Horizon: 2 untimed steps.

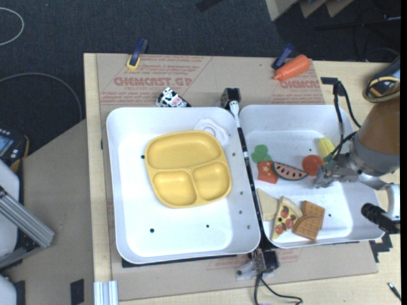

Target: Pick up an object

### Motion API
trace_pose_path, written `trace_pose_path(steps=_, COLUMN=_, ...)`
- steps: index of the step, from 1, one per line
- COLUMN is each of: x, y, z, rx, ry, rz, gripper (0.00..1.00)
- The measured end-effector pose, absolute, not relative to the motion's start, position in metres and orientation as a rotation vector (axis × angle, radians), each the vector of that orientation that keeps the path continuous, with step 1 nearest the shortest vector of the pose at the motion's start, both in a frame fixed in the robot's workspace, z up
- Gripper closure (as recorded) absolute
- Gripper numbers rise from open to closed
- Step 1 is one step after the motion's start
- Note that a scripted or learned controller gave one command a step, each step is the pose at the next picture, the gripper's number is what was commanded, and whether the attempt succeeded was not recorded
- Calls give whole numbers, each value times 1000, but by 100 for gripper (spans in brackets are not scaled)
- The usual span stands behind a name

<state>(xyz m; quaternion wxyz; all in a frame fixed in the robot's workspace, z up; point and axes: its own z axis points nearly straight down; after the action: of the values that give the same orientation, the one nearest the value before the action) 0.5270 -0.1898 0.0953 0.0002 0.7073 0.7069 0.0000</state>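
The right bin (pixel 289 111) holds several toy foods: a green piece (pixel 259 152), a red block (pixel 267 172), a watermelon slice (pixel 289 170), a red tomato (pixel 311 164), a yellow corn piece (pixel 325 146), a pizza slice (pixel 286 216) and a brown waffle (pixel 310 220). My gripper (pixel 323 175) reaches in from the right and sits low in this bin, just right of and below the tomato, beside the corn. Nothing can be seen held in it.
The left bin (pixel 127 196) carries a yellow divided plate (pixel 187 168) and a small white item (pixel 210 129) at its back right corner. Behind the bins lie a black-and-white toy (pixel 172 98) and an orange clamp (pixel 291 67). Cables run along the right bin's far side.
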Motion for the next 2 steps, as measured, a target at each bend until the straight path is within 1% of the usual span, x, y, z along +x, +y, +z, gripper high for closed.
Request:
trace_pose_path(steps=1, x=530, y=-185, z=152, rx=2214, ry=2218, rz=5, gripper=100)
trace_pose_path(steps=2, x=540, y=-186, z=212, rx=2213, ry=2218, rz=6, gripper=100)
